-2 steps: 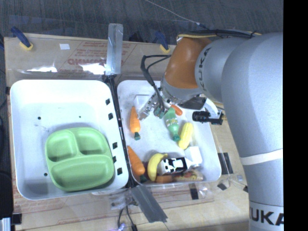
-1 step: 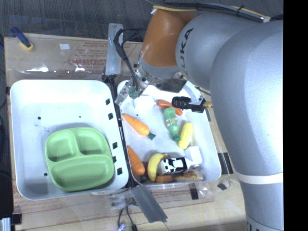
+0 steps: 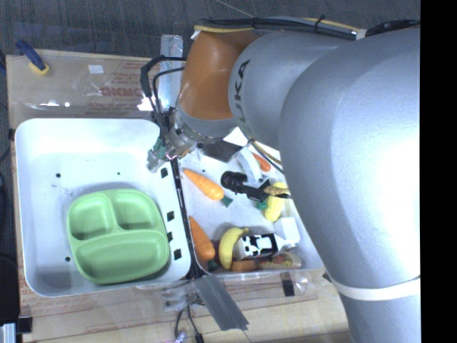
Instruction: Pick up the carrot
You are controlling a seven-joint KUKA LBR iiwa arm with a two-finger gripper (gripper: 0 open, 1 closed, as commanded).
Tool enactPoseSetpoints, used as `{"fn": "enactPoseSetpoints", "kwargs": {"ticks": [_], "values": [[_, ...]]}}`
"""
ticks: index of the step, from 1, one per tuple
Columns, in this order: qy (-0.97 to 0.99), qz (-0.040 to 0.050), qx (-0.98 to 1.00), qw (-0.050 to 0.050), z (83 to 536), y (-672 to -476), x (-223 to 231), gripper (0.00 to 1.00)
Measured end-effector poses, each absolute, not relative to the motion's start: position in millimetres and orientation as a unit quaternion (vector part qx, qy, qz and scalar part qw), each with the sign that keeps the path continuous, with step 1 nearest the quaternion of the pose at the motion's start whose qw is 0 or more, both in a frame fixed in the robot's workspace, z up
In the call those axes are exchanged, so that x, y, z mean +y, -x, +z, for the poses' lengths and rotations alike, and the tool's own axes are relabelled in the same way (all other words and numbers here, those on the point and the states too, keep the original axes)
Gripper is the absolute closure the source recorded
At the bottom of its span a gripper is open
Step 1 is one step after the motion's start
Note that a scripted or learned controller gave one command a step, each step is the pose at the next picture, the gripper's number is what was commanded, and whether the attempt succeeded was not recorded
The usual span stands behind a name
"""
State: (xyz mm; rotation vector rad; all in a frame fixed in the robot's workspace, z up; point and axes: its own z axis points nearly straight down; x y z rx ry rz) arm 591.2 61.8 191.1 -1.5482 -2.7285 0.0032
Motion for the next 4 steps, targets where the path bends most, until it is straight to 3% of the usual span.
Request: {"fn": "enactPoseSetpoints", "kwargs": {"ticks": [1, 2, 3, 4], "values": [[0.606, 0.001, -0.795, 0.002, 216, -552.5, 102, 1.0], [0.676, 0.0033, -0.737, 0.003, 195, -485.5, 147, 1.0], [0.81, 0.0024, -0.587, 0.002, 193, -474.4, 197, 1.0], [0.807, 0.0042, -0.59, 0.003, 202, -474.2, 198, 1.0]]}}
